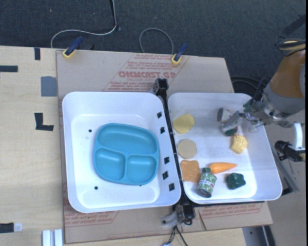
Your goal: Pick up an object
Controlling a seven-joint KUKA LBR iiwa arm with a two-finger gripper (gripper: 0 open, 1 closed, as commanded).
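We start with the pale wooden counter (20, 152), which carries a cardboard sheet and two shallow white plastic bins side by side. The left bin (72, 137) holds a blue moulded tray with three compartments (126, 154). The right bin (264, 188) holds the small toy foods. The grey arm with its orange band (287, 81) reaches in over that bin's right rim, and its metal claw (229, 121) hangs low in the upper middle of the bin, pointing left. We cannot tell how far apart its tips stand, nor whether anything sits between them.

The nearest candidate, in our judgement, is the small yellow corn cob (239, 144), lying just below the claw and a little to its right, near the bin's right wall. Its long axis runs roughly up and down the view. To the claw's left lies a pale yellow round slice (184, 122), with bare floor between them. Lower down sit a tan disc (187, 148), an orange carrot (222, 166), an orange square piece (190, 170), a green-labelled bottle (206, 183) and a dark green pepper (236, 181), which crowd together and leave less room.
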